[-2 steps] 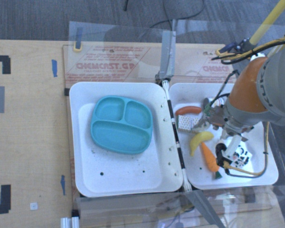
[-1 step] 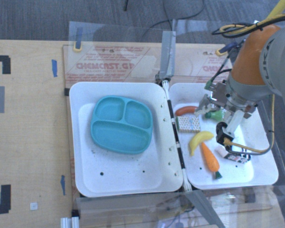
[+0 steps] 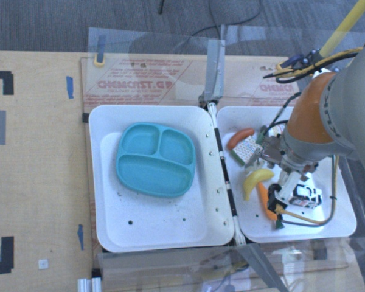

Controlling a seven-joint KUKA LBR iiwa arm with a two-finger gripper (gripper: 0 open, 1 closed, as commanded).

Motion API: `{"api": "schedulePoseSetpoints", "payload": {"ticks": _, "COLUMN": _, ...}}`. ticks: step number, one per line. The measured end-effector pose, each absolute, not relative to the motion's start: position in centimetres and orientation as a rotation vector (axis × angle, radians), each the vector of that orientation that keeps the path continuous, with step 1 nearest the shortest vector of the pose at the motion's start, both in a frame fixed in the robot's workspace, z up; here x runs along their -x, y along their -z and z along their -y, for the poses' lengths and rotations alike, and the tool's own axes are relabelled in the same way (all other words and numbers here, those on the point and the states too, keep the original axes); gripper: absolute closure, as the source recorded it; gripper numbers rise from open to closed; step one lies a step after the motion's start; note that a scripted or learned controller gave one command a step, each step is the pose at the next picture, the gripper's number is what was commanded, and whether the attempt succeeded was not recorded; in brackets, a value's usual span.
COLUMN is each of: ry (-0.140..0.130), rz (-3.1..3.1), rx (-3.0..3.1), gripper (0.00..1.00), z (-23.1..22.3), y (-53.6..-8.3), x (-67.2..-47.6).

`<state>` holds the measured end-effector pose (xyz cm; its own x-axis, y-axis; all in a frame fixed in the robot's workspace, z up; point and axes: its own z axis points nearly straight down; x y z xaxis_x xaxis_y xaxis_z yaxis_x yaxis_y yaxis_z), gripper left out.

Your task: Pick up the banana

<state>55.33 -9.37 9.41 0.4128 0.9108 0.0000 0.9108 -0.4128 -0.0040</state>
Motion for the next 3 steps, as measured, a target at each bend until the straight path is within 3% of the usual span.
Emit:
{"api": "schedulePoseSetpoints", "payload": {"ticks": 1, "ry": 0.016, "rz": 1.821, "rx": 2.569, "gripper": 0.00, "z": 9.3, "y": -8.9, "x": -52.5}}
{"api": "schedulePoseSetpoints", "payload": {"ticks": 2, "ry": 0.016, "rz": 1.812, "rx": 2.578, "gripper": 1.00, "z": 9.7, "y": -9.9, "x": -52.5}}
{"api": "schedulePoseSetpoints", "payload": {"ticks": 3, "ry": -0.003, "rz": 1.699, "rx": 2.641, "gripper": 1.00, "z": 2.1, "y": -18.4, "x": -58.3}}
